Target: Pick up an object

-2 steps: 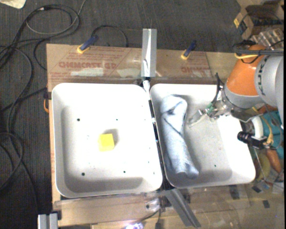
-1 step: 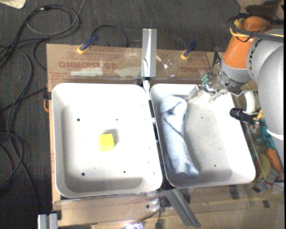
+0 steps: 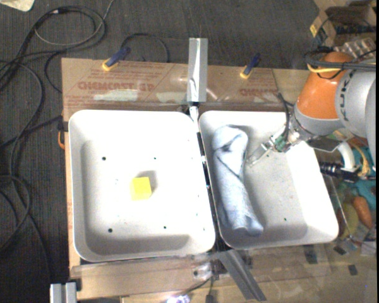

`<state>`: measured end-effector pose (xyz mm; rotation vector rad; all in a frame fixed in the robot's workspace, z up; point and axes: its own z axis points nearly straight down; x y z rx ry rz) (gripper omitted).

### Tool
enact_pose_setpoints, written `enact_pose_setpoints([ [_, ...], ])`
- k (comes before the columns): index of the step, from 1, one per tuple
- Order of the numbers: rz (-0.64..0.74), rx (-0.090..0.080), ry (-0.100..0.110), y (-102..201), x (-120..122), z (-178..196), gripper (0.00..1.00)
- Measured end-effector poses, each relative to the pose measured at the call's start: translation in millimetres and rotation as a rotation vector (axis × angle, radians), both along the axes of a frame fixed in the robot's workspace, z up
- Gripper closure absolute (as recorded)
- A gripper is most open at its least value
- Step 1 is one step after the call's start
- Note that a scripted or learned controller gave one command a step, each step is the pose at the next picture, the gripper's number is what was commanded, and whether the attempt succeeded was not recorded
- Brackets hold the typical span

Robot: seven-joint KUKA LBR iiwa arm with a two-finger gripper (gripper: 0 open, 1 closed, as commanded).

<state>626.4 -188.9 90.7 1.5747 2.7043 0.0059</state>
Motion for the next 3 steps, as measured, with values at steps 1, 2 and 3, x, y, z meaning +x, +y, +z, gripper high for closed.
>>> enact_pose_setpoints([
  [1,-0.073,0.003,0.010,4.5,43.1,44.5,0.00],
  [2,-0.061,0.003,0.010,5.7,7.7,2.2,0.00],
  [3,-0.060,0.007,0.007,8.1,8.9,11.9,1.00],
])
